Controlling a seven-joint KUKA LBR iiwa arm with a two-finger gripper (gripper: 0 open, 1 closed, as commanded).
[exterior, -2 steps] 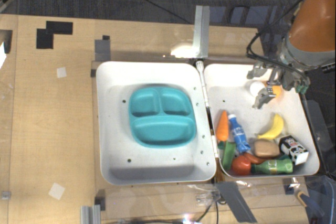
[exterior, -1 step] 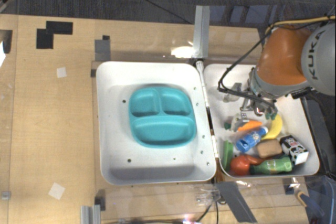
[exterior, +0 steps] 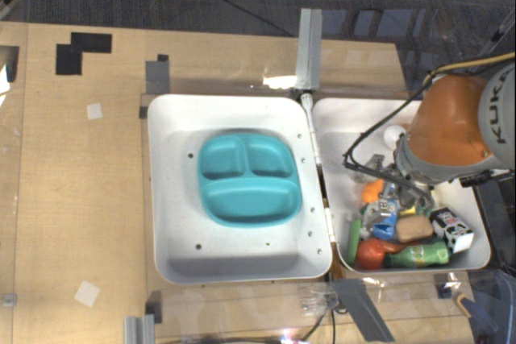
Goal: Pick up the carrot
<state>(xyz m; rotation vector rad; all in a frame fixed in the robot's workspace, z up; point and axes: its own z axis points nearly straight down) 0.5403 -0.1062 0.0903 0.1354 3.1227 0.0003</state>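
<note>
The carrot (exterior: 371, 191) shows as a small orange piece in the right bin (exterior: 339, 133), near the middle of its left half. My gripper (exterior: 389, 201) hangs low over the pile of items, right beside the carrot and partly over its right side. The grey wrist and orange band (exterior: 448, 125) above it hide whatever lies further right. Nothing can be seen held in the gripper.
In the right bin's front part lie a red tomato (exterior: 369, 252), a green bottle (exterior: 421, 255), a bread piece (exterior: 414, 228), a black-and-white box (exterior: 451, 228), a green stick (exterior: 353, 236) and a blue item (exterior: 384, 223). The left bin (exterior: 173, 173) holds a teal divided plate (exterior: 246, 177).
</note>
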